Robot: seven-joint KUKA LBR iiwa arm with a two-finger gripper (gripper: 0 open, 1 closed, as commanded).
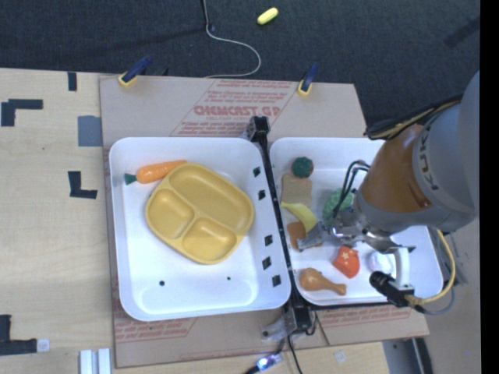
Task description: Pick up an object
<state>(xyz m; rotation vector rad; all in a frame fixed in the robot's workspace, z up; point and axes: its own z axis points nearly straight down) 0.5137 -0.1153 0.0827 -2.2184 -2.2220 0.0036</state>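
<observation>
- You'll find the gripper [310,241] low in the right bin [433,267], among the toy foods; whether it is apart or together you cannot tell from this angle.
- Its tip sits just beside a small orange-brown piece [295,231] and a curved yellow banana [301,213].
- A red strawberry [347,262] lies near the wrist.
- A tan drumstick [320,281] lies below.

Two bins sit side by side mid-frame. The left bin [125,232] holds a sectioned tray [199,211] at its centre, with a carrot [158,171] just above its upper left edge. The right bin [425,283] holds a cluster of small food items [312,232] along its left side
</observation>
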